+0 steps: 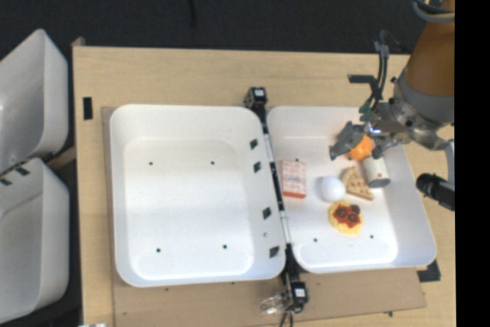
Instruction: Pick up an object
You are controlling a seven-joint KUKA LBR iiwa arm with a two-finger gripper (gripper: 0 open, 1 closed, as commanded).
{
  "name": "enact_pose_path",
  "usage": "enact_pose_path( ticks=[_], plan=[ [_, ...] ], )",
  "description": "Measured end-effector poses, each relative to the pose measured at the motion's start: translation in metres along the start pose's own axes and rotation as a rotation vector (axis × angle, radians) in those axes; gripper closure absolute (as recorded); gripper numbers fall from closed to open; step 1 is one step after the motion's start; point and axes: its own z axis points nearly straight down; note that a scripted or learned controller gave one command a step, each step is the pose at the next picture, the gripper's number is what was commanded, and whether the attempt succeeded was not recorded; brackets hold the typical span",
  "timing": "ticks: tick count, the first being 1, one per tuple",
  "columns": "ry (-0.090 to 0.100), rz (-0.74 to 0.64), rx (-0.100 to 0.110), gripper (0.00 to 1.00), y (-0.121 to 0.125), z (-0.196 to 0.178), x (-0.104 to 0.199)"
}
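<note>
**Hovering over the right bin, orange thing at my fingertips**

So here's where I'm at. My arm reaches in from the right and my claw [360, 140] hangs over the upper right part of the right bin [306, 256]. There's a small orange object [362, 148] sitting right at the tips. It looks like it's between my fingers, but honestly the view is too small and cluttered there to say whether I'm clamped on it or just parked above it, so I can't tell if the claw is clenched or released.

Everything worth picking is bunched in this one bin, which is why I'm over here and not over the left bin [122, 165]. Just beside the orange thing is a little grey cylinder [376, 171], and touching or nearly touching that is a tan wedge-shaped piece [357, 184]. A white ball [331, 188] sits next to the wedge, a pink-and-white packet [293, 178] lies near the divider between the bins, and a yellow round piece with red and dark bits on top [346, 217] is a bit below the ball.

My guess is I'm at the grasp step. The crowding is the risk: cylinder and wedge are close enough that I could nudge them.
</note>
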Motion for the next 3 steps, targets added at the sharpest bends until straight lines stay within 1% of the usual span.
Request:
enact_pose_path(
  ticks=[1,2,3],
  plan=[
    [-0.001,-0.001,-0.002,1.00,0.001,-0.011,-0.001],
    [0.001,0.005,0.005,1.00,-0.047,0.028,0.023],
    [0.002,-0.008,-0.008,1.00,-0.048,-0.045,0.104]
  ],
)
